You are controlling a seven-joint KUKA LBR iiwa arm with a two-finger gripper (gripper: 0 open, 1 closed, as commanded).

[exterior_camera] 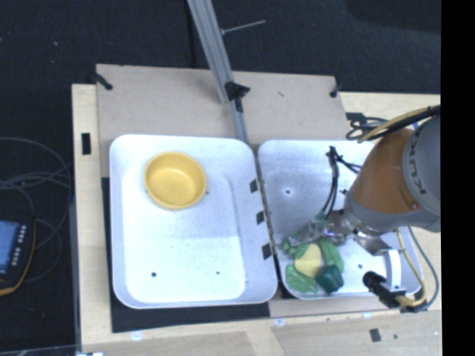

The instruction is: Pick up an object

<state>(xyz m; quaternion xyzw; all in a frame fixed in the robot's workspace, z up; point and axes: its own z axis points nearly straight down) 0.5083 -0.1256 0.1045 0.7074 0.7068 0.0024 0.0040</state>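
In the right bin a small heap lies at the front edge: a yellow piece, a light green piece, a longer green piece and a dark teal piece. My gripper is low in this bin, right over the back of the heap and touching or almost touching it. The grey wrist with its orange band hides the bin's right part. A yellow bowl sits upright at the back left of the left bin.
A slanted metal post rises from behind the seam between the bins. Black clips line the wall between the bins. Cables hang beside the wrist. A black fitting lies at the right bin's front right corner.
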